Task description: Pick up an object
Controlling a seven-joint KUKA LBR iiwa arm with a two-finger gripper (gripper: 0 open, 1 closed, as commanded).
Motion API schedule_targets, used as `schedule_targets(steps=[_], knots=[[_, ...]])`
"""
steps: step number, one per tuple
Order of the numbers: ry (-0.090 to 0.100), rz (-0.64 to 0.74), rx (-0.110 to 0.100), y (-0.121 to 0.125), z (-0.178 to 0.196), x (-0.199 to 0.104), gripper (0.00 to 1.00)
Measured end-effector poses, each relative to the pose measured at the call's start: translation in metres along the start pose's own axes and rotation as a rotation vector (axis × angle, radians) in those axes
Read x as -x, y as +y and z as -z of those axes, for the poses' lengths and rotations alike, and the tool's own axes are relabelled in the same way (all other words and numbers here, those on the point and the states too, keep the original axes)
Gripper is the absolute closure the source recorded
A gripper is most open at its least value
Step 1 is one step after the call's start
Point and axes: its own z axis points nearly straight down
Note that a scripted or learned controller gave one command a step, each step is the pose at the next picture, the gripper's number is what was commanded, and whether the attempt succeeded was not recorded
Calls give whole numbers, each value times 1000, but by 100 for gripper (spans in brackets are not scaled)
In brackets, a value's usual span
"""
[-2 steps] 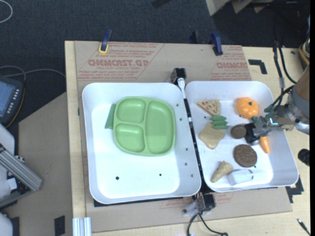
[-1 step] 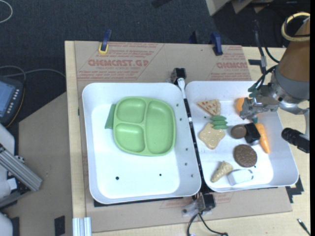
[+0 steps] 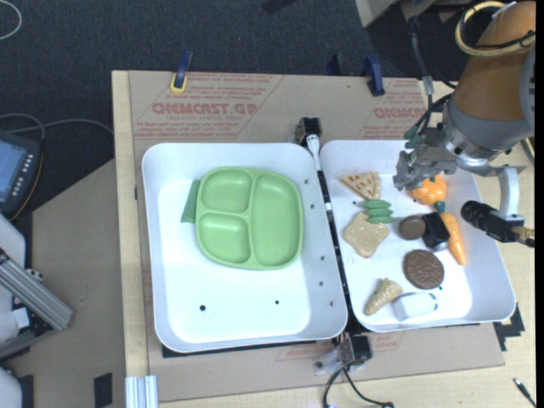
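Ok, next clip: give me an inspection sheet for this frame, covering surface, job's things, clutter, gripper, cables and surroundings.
Surface: cardboard-topped bench bearing a left bin and a right bin, both white.
Job's things: in the right bin, a waffle wedge, green pods, cream bread piece, brown cookie, carrot, orange piece, cone.
Clutter: green divided plate in the left bin.
Gripper: gripper low over the right bin's far side, beside the orange piece; finger state unclear.
Cables: wires at the bench's near edge.
Surroundings: dark floor, blue clamps on the far edge.
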Motion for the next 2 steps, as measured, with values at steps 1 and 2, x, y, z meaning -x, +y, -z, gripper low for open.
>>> schedule_targets(steps=[1, 2], knots=[[1, -3, -6, -1, -3, -3, 100], [0, -5, -3, -2, 0, 3, 100]])
